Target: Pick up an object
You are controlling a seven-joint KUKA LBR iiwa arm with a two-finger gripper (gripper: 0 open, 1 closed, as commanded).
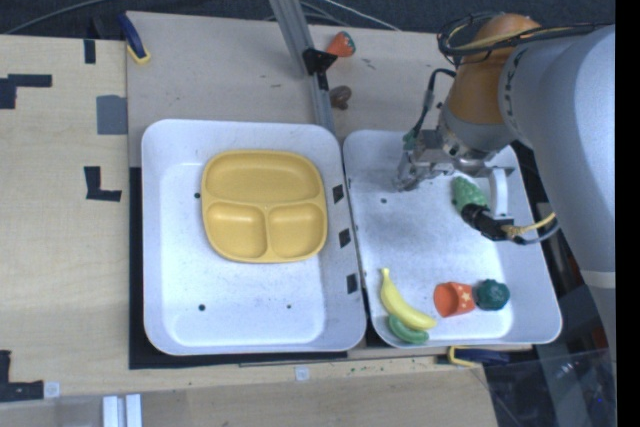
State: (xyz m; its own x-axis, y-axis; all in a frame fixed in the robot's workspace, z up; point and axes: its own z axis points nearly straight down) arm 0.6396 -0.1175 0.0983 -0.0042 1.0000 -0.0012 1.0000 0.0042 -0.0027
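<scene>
- Landmark for your notes: the right bin (455, 330), taken from its near rim outward.
- At the near rim you have a yellow banana (402, 303), lying at a slant with a green item (407, 331) touching its lower end.
- Just right of the banana, along that near side of the right bin: an orange object (453, 299), and touching it a dark green object (491, 294).
- Toward the far right of the right bin's floor you see a light green object (467, 191), close beside the wrist hardware.
- The gripper (409, 177) is low over the far left part of the right bin; jaw state cannot be told, and nothing shows between them.
- To the left of the right bin, the left bin (170, 245) carries a yellow divided plate (264, 205) in its far half.
</scene>
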